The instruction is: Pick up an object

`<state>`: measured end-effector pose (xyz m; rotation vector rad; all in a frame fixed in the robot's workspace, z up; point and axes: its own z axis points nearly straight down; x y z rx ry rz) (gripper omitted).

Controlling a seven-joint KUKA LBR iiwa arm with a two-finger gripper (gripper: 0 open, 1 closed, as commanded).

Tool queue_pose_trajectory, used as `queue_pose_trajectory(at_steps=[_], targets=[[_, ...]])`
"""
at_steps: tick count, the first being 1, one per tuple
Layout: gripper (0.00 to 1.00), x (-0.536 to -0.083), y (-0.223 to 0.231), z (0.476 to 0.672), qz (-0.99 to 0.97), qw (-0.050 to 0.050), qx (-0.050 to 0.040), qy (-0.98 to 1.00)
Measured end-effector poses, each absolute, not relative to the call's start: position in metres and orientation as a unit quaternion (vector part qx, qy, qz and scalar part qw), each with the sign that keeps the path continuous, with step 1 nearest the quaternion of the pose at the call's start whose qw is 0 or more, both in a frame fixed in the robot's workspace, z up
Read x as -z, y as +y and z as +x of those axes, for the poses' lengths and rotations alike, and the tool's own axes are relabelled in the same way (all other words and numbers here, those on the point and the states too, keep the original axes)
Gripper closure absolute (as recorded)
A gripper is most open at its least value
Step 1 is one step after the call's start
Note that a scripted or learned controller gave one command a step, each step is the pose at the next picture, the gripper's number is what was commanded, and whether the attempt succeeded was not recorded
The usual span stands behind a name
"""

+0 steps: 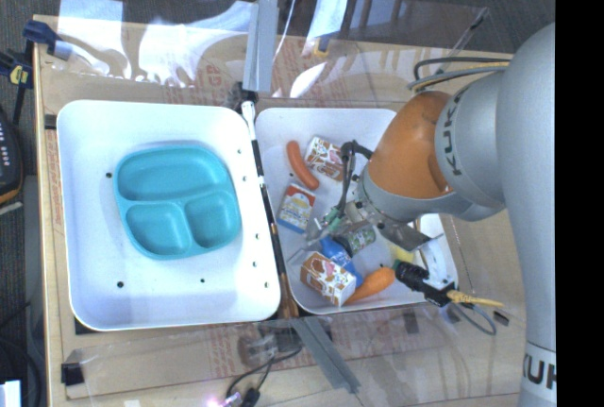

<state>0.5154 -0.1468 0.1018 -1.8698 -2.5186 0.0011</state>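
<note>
While I hover low in the right bin [408, 124], my gripper [351, 228] — grip state I cannot tell — sits above the blue packet [337, 252] near the front edge; descend straight, avoiding neighbouring cartons.

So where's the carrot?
The carrot lies in the right bin, at its near edge, just right of a small printed carton.
</note>
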Motion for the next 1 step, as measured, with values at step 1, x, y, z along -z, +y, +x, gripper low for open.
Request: queue_pose_trajectory(at_steps=[1], targets=[[1.00,-0.2488,-0.0808,0.5573,-0.594,0.000,0.0000,-0.805]])
